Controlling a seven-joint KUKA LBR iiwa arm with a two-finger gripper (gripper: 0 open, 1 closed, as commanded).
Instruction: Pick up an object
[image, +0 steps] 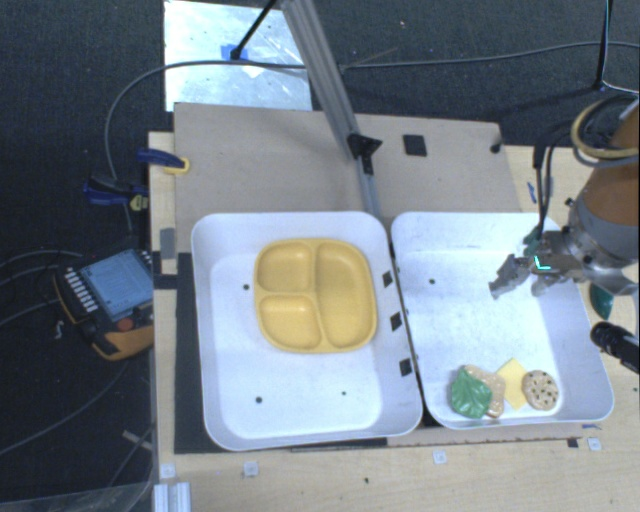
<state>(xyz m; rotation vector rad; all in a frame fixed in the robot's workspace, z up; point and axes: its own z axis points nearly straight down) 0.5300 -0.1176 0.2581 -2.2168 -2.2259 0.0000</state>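
My gripper (512, 277) hangs over the right bin (470, 240), in the right-middle of the frame, above the bin's bare white floor and toward its right wall. Its dark fingers point toward the left and slightly down in the picture, and I cannot tell from this slanted view whether they are spread or closed; nothing shows between them. My arm comes in from the right edge, with the orange band (612, 190) sitting above the wrist in the upper right. The things I could pick lie together in the lower part of the same bin, well below my gripper in the frame and a little to its right: a green leafy piece (468, 395) on the left, a pale tan piece (494, 386) touching its upper right edge, a yellow wedge (514, 381) just beside that, and a round speckled cookie (541, 390) on the right end near the bin's lower right corner. They are well apart from my fingers. The left bin (225, 400) holds a yellow divided plate (315, 295) in its upper middle, with three compartments.
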